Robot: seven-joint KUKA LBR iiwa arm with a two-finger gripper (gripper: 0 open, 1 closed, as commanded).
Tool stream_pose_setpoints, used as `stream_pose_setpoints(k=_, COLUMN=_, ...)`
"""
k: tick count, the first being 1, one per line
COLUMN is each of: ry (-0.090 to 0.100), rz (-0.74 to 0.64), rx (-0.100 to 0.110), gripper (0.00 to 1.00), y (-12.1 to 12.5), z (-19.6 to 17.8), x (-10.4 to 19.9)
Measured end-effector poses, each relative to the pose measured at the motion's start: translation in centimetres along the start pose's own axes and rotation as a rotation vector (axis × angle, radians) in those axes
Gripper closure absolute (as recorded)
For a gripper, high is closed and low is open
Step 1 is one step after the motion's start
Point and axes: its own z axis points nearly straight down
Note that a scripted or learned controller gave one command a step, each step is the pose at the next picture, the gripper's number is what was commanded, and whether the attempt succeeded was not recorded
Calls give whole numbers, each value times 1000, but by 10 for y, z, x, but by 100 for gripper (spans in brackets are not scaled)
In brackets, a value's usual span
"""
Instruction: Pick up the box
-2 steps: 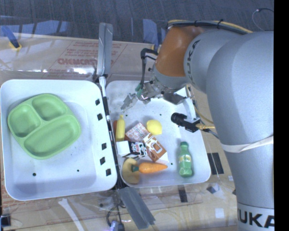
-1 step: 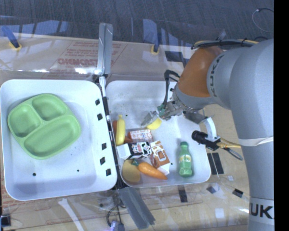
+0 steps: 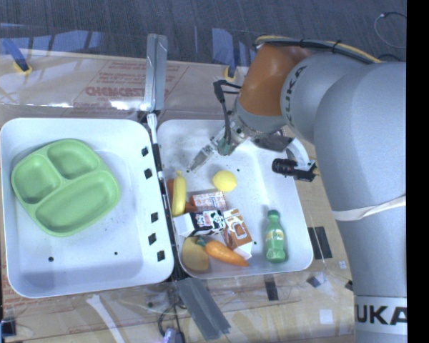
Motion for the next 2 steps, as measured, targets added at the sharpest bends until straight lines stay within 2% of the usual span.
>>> stream_pose_setpoints(k=1, ry=-2, rz=-56, rx=0, gripper=0, y=-105, z=-42, x=-19)
stream_pose_setpoints(k=2, ry=-2, rz=-56, rx=-1, gripper=0, y=-71, z=-131, x=-44)
